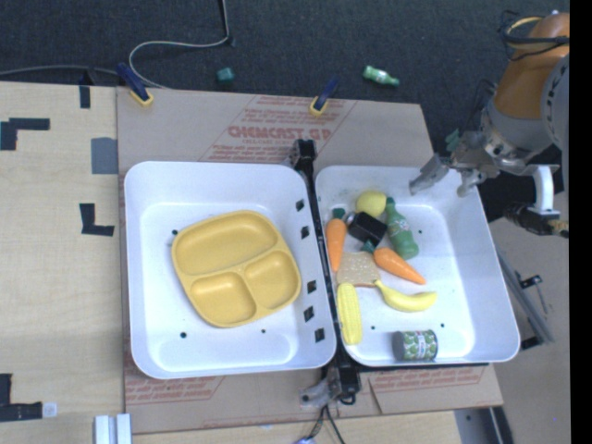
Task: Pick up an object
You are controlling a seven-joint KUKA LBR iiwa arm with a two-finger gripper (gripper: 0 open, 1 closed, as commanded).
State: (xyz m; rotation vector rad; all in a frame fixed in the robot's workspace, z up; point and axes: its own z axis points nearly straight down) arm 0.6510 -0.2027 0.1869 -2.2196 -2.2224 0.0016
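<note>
The gripper (447,176) hangs over the right bin's (481,276) far edge near its right corner, fingers spread with nothing between them. In that bin's left half lie a lemon (371,202), two carrots (336,240), a banana (405,297), corn (350,312) and a can (414,345) near the front edge. A yellow plate (236,266) sits mid left bin (153,340).

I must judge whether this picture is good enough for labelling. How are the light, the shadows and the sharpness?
In the camera view the light is even and soft; the yellow divided plastic plate casts only a faint shadow on its white bin; the glossy bin rims show mild glare; the two-finger gripper at the right bin's far edge looks slightly blurred; small toy foods stay readable.
</note>
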